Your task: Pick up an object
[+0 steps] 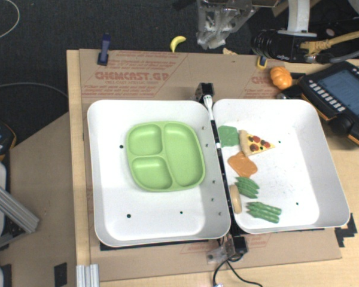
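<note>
The tool (215,36) is hanging beyond the bins, grip unreadable from here, needing a clean vertical drop onto the isolated pizza slice (255,143).

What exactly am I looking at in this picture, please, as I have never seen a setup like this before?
This is one camera fixed above a workbench, looking down at a slant. Two shallow white bins sit side by side on a brown board. The left bin holds a green divided plate. The right bin holds small toy foods near its left wall: a pizza slice, a green square piece, an orange piece, two green bean bunches and a pale stick-like piece. At the top, the robot arm's end effector hangs above the board's far edge, away from the bins. Nothing is seen held in it. Its job is to pick up an object.
</note>
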You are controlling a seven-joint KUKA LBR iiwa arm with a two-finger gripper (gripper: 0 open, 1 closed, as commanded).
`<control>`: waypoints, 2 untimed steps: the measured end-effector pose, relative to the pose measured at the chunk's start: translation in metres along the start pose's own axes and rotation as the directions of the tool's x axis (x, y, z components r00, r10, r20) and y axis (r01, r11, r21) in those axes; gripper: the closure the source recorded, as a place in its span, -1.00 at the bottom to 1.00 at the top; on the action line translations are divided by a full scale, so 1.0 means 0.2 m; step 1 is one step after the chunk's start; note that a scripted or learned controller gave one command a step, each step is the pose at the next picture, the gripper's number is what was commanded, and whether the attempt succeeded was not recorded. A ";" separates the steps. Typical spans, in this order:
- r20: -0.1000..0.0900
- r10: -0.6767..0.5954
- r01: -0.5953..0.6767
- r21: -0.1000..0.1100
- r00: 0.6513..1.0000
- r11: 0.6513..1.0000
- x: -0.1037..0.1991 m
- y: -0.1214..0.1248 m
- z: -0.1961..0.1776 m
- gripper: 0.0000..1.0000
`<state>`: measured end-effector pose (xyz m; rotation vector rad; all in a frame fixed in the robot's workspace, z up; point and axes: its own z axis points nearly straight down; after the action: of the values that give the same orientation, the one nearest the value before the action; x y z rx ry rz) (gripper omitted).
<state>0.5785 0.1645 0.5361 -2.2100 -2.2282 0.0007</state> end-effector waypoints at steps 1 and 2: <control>0.006 0.012 -0.012 0.010 1.000 1.000 -0.13 0.07 0.57 1.00; -0.002 0.003 -0.003 -0.021 1.000 1.000 0.13 0.39 -0.03 1.00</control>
<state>0.6553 0.1906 0.5423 -2.2225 -2.2340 -0.0247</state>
